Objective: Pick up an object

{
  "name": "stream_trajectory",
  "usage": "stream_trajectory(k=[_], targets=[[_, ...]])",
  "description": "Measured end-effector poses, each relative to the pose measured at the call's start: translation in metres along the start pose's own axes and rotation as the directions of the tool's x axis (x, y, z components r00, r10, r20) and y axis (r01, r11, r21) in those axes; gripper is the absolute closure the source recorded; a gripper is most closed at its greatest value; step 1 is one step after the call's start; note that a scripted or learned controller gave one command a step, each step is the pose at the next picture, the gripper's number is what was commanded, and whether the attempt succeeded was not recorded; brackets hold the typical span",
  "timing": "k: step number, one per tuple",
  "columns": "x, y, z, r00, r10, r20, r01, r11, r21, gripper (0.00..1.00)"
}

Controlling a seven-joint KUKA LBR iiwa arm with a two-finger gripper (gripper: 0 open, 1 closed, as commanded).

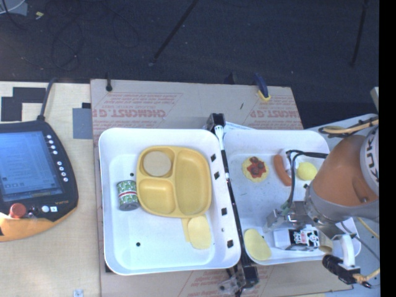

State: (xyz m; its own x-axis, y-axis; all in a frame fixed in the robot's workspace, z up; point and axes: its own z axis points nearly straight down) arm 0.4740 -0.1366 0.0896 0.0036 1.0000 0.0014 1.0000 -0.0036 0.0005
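The gripper [289,218] hangs low over the right bin [236,166], near its front edge, with the orange-banded wrist bulking above it to the right. Whether it is open or closed cannot be told from this slant; nothing shows as caught in it.

Just to its front-left lies a pale yellow chip-shaped toy [257,244], close against the bin's front wall. Farther back sit a small pizza toy [255,168], a hot dog [282,169] and a yellow lemon-like piece [305,171], the last two partly crowded by a black cable that loops over them.

The risks, as I judge them: the chip is flat and hugs the wall, so a descent could clip the rim or slide the piece instead of gripping it. A reach toward the back could snag that cable.

The left bin [108,166] holds a yellow divided plate [189,187], a second pale chip [199,232] at its front corner and a small green-patterned can [127,194], all well apart from the gripper.
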Motion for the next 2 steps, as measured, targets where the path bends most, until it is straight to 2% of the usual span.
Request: stream_trajectory(k=[1,2], targets=[[-0.046,0.083,0.001,1.0,-0.008,0.004,0.008,1.0,-0.004,0.0],[-0.072,0.146,0.001,1.0,-0.008,0.003,0.008,1.0,-0.003,0.0]])
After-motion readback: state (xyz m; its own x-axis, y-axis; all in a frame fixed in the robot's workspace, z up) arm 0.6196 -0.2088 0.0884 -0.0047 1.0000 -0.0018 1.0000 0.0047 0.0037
